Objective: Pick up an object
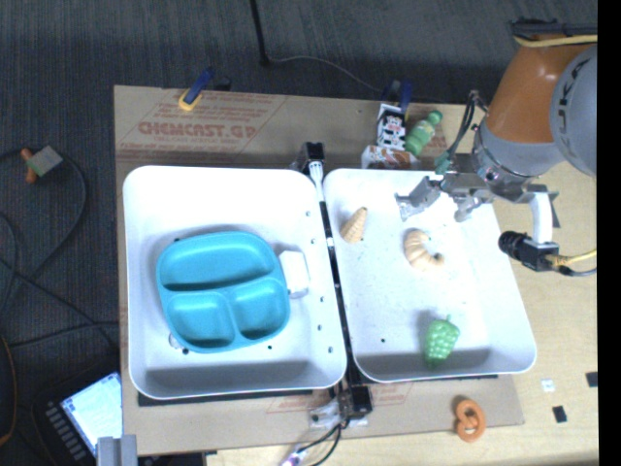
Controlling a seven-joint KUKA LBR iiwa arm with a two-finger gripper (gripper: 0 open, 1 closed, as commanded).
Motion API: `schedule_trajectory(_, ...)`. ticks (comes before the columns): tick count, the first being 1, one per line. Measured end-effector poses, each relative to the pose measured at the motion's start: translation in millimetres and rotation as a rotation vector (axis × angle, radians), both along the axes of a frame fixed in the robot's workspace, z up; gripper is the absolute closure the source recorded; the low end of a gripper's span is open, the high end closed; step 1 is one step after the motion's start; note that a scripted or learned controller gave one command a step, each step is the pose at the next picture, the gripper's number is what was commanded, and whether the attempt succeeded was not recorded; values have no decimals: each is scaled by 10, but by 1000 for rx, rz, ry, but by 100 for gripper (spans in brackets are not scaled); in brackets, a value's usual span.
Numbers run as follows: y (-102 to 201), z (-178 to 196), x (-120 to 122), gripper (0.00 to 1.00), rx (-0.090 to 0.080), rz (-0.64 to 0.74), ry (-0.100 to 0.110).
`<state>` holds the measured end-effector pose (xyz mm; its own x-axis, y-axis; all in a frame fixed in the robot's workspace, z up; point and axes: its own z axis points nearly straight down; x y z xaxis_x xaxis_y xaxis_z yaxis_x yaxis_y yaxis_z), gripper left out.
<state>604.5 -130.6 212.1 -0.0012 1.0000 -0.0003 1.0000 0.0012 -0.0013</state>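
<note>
In the right bin [505,304] lie a beige cone-shaped toy [355,223] near the left wall, a tan croissant-shaped toy [420,249] in the middle, and a green bunch of grapes [441,340] near the front. My gripper [442,202] hangs over the far part of this bin, just above and behind the croissant toy. Its fingers [416,198] are spread apart, open, with nothing between them.
The left bin [146,202] holds a blue divided plate [223,289] with a small white piece [295,271] at its right edge. Behind the right bin stand a small box and a green toy [419,135]. An orange ring [470,418] lies on the bench in front.
</note>
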Motion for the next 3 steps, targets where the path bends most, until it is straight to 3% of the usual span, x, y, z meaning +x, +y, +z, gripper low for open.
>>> schedule_trajectory(1,-13,-1243,-782,0,-2,-3,-8)
schedule_trajectory(2,-28,-1145,-779,100,-4,-4,-9)
schedule_trajectory(3,-213,-1234,182,100,-3,0,-12)
